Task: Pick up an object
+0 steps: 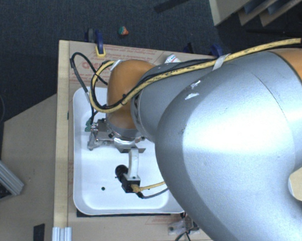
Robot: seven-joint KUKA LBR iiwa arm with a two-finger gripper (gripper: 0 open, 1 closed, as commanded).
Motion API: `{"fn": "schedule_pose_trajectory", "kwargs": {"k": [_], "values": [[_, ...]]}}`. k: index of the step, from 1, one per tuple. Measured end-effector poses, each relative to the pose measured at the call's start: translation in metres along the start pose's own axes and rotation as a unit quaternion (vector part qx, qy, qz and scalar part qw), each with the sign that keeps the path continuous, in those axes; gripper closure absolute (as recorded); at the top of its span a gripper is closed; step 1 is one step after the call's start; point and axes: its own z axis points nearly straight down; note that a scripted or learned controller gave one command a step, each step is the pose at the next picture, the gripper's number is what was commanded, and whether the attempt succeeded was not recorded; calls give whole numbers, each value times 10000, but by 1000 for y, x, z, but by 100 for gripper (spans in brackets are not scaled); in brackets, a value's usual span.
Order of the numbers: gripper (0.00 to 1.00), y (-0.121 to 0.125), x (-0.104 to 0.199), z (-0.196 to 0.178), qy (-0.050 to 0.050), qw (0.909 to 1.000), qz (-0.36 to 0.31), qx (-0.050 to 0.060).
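Found the gripper [105, 139] low inside the white bin [83, 192], toward the bin's upper left part, seen from above past its own metal body. Cannot tell from this angle whether open or closed, nor whether anything is gripped.

Logged one loose item on the bin floor: a dark speck [103, 188] toward the lower left corner, apart from the gripper and untouched. Too small to call as object or mark; possibly the thing to pick.

Above the gripper: orange band [125, 84], then the grey arm [227, 149] sweeping in from the right, covering the right side of the bin and the bench beyond it. Along the arm's upper edge, a yellow cable [261, 48]. Over the bin's upper left corner, a loop of black cable [78, 65].

Around the bin: wooden bench [60, 152] underneath, with a blue clamp [99, 37] at its far edge. Beyond the bench, on the dark carpet [45, 10], a small coloured thing [123, 31], well apart from bin and gripper. Off the bench at lower left, a metal rail [3, 176] lying at a slant.
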Motion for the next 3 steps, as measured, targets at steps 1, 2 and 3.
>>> {"fn": "schedule_pose_trajectory", "kwargs": {"k": [1, 2, 3], "values": [[100, 3, -8, -13, -19, 10000, 62, -25], [100, -68, -41, -1, -29, 10000, 74, 8], [100, -66, -40, -12, -22, 10000, 73, -15]]}}
